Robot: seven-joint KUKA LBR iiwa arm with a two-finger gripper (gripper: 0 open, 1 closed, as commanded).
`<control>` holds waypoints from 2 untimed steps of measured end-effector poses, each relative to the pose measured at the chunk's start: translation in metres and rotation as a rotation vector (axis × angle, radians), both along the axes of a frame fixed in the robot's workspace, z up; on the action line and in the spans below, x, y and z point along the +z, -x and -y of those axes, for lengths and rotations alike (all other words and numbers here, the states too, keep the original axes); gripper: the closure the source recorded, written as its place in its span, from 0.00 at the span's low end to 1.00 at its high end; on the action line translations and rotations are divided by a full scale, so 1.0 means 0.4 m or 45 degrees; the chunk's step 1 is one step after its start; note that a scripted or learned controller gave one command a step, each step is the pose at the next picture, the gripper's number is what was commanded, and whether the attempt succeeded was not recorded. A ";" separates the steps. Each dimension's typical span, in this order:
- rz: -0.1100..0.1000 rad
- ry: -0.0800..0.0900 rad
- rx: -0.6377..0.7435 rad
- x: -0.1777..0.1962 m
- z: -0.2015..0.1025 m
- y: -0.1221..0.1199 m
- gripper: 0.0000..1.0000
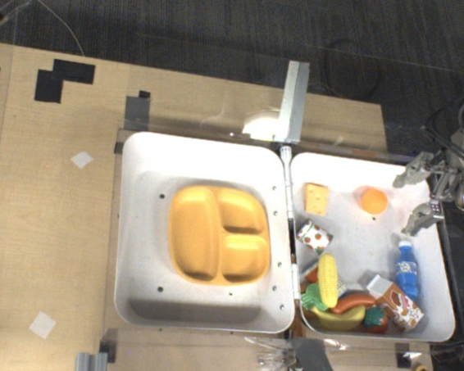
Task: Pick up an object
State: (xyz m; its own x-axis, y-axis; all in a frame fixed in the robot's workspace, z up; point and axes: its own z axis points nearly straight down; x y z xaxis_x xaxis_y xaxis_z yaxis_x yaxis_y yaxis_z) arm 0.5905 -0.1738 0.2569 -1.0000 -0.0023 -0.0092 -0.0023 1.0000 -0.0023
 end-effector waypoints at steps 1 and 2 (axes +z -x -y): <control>-0.010 -0.003 -0.152 -0.219 0.058 0.220 0.00; 0.005 -0.002 -0.383 -0.390 0.081 -0.063 0.00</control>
State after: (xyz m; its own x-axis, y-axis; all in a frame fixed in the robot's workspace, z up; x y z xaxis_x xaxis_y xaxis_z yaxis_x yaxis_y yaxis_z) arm 0.6156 -0.2061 0.1007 -0.9557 0.2940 -0.0132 0.2940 0.9558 0.0001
